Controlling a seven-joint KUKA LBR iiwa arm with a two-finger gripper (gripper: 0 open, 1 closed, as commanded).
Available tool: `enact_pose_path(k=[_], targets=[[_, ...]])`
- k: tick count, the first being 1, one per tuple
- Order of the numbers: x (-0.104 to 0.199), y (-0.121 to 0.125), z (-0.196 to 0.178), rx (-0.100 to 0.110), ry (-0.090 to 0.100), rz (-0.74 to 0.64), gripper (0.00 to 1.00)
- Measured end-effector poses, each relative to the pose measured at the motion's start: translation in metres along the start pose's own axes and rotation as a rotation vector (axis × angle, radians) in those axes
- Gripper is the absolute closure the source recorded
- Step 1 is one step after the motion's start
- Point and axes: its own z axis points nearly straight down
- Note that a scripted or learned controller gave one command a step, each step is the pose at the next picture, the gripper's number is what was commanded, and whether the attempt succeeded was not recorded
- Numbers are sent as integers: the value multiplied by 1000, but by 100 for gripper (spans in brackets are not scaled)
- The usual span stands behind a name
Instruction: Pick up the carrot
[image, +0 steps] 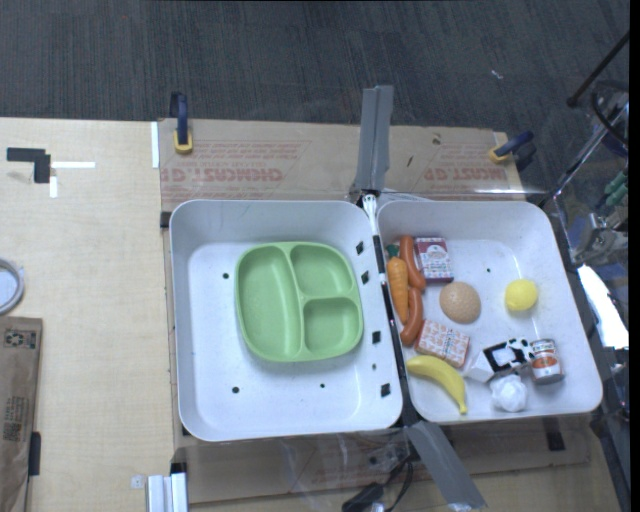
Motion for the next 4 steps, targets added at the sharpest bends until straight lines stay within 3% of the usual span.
enact_pose_path(k=[1,2,3,4], targets=[[-31,61,35,-1,0,-192,100],[-50,78,138,-1,2,-425,100],[-50,99,127,-3,-1,-471,100],[-63,37,23,-3,0,-602,100]])
